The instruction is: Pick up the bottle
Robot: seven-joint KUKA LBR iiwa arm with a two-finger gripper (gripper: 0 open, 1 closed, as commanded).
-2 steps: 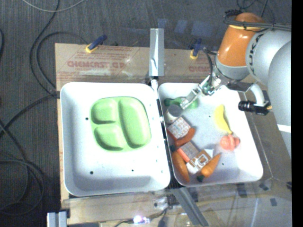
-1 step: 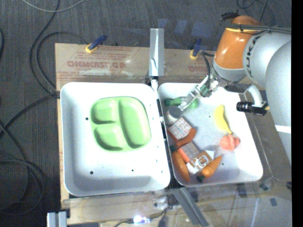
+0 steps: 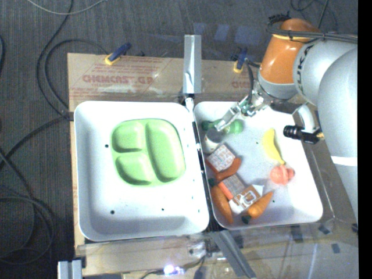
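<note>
Two shallow white bins sit side by side on a brown cardboard sheet in the middle of the frame; the left bin holds a light green divided tray lying near its centre, and the right bin holds a scatter of small things. The arm — grey, with an orange band at the upper right of the frame — reaches in toward the upper left corner of the right bin, where its gripper slants down and leftward. At the tip of the gripper, close against the bin's left wall, lies what seems to be the bottle, a small pale thing with a dark cap end; something green sits just beside it; the fingers blur into these things, and whether they are spread or closed on anything cannot be told. Lower in the same bin lie a yellow banana toward the right, a pink-orange round thing below it, two checkered packets near the left wall, and several orange carrots along the bottom edge — one of them touches the lower packet. A metal post stands above the gap between the bins; blue and yellow clamps hold the sheet's upper edge.
</note>
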